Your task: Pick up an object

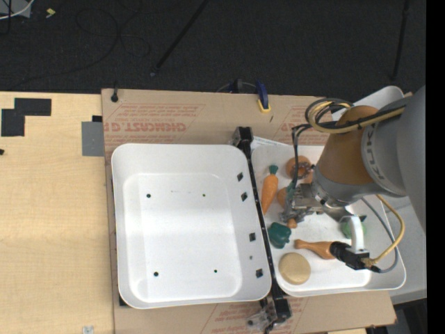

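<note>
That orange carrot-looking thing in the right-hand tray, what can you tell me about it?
The carrot looks like a small toy, smooth and probably plastic, orange along its body with a little green top at the far end. It lies flat on the floor of the right bin, close to the wall shared with the left bin, its tapered tip pointing toward the near side. The gripper hangs just to its right; whether they touch is unclear.

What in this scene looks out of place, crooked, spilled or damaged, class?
Nothing looks spilled or broken. All the toys, such as the carrot, teal piece and round tan piece, crowd the right bin, where the gripper is lowered. The left bin sits square beside it.
</note>
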